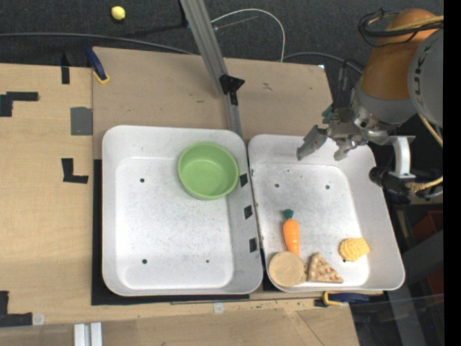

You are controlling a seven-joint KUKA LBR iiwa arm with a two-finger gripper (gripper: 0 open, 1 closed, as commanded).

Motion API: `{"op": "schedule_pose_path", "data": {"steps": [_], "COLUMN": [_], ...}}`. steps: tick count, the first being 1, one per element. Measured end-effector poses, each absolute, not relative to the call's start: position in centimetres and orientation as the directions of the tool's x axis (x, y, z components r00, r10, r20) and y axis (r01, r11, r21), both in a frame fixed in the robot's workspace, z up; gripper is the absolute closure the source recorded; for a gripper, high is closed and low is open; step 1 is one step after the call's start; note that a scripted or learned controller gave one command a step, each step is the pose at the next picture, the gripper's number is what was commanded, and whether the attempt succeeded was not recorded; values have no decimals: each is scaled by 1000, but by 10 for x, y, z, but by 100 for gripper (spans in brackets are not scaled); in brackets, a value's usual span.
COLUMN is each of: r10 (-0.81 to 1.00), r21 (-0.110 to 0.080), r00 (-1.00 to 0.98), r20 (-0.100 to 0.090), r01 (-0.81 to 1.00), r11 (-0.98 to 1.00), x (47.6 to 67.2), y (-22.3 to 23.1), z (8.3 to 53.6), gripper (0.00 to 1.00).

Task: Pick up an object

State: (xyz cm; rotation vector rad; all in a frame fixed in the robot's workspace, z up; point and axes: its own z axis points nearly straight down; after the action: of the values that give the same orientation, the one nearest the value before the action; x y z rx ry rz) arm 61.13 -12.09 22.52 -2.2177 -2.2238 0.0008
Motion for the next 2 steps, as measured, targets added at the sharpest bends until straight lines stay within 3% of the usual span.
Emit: {"op": "schedule_pose_path", "data": {"steps": [1, 2], "r10": [1000, 1000], "r21": [-1, -8], "r00": [-3, -1], "r20": [0, 0], "r01": [1000, 1000], "r11": [3, 1], "x": [611, 604], "y": [-121, -122], "z": [225, 162], "gripper": [0, 0]}}
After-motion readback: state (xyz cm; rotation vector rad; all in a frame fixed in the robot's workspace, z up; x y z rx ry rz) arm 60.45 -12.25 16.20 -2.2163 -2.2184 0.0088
